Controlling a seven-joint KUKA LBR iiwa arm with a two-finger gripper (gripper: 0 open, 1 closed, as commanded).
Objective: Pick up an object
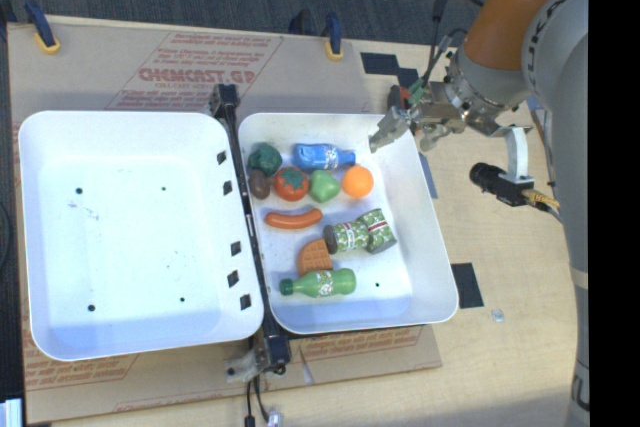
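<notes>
Pincer (392, 131) hovers just above-right of orange ball (357, 181)

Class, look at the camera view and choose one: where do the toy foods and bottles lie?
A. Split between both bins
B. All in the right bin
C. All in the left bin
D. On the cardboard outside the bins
B: the orange ball, the sausage, the blue bottle and the green bottle all lie inside the right bin, as do the other pieces around them.
</notes>
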